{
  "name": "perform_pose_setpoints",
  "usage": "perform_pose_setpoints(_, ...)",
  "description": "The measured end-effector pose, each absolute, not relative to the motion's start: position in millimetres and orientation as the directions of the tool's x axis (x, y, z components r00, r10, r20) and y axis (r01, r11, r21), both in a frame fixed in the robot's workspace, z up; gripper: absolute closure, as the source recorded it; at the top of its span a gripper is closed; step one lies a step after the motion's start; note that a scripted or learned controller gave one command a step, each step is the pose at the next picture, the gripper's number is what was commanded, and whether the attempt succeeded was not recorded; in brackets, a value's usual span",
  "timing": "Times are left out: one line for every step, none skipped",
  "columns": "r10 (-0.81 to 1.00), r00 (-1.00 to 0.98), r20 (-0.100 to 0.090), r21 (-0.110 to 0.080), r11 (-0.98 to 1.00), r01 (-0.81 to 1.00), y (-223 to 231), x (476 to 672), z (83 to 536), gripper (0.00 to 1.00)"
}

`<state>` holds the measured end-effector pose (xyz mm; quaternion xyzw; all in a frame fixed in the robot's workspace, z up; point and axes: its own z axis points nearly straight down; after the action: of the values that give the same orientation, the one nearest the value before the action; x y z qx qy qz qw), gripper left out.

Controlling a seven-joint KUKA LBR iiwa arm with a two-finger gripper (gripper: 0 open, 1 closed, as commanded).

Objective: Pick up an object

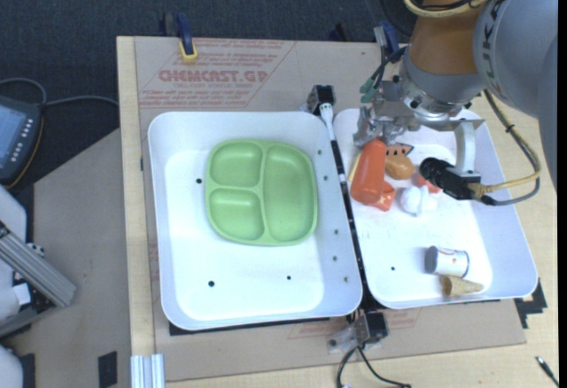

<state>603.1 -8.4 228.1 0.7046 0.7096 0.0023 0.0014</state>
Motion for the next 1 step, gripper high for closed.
perform_pose_setpoints(1.0, -0.006, 0.001, 0.003, 0.006, 1.0, 39.5, 625.9, 217.1, 1.0)
